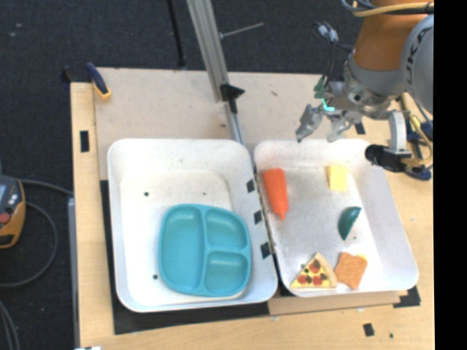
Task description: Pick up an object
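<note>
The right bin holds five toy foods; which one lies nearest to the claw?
The yellow block, near the bin's far edge just below the claw. The orange carrot lies further left; the others sit lower.

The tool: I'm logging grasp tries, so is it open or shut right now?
Open. The tool hangs above the right bin's far rim with its two fingers spread apart and nothing between them.

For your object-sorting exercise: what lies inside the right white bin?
Right bin holds an orange carrot, yellow block, dark green piece, pizza slice and orange cracker. Nothing looks covered.
</note>
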